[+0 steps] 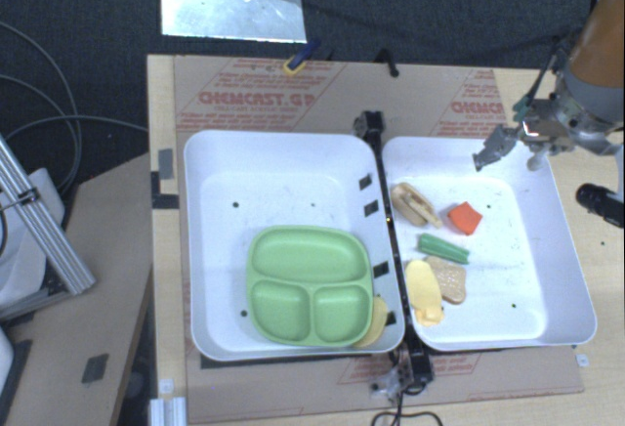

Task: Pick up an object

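Note:
The right bin (547, 317) holds several small items: an orange block (465, 217), a green stick-shaped piece (443, 248), a tan ridged piece (414, 203), a yellow banana-like piece (424, 292) and a brown slice (451, 279). My gripper (512, 152) hangs over the bin's far right corner, above and to the right of the orange block. It stands open, and nothing shows between its fingers. It touches none of the items.
The left bin (225, 180) carries a green three-compartment plate (311, 285), with a yellow piece (377, 321) peeking out at its right edge. A black divider (383, 219) runs between the bins. Cardboard lies under both bins.

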`<state>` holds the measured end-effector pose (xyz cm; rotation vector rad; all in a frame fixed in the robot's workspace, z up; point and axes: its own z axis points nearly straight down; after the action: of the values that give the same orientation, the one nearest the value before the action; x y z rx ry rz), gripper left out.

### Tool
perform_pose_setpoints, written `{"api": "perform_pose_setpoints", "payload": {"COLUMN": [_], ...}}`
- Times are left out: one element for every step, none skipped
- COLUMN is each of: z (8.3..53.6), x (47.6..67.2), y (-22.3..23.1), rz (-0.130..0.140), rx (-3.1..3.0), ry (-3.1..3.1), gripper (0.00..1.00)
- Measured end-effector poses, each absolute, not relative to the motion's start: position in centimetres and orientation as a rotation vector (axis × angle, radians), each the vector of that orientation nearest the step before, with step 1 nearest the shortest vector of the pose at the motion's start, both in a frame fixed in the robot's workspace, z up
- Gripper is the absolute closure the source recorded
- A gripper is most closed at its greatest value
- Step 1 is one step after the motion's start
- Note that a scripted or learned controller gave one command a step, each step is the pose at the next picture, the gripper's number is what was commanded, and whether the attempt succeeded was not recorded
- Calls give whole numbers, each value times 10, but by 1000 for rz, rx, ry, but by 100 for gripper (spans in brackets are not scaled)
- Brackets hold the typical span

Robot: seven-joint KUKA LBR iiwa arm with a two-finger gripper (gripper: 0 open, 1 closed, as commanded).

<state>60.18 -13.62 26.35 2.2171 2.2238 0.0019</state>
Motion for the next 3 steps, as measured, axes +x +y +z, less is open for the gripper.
{"api": "perform_pose_setpoints", "payload": {"z": [150, 80, 95], "x": [539, 558, 559], "y": [-131, -100, -103], "rz": [-9, -1, 4], "rx": [2230, 2218, 2216], "ry": [2228, 2231, 2224], "gripper": [0, 0, 100]}}
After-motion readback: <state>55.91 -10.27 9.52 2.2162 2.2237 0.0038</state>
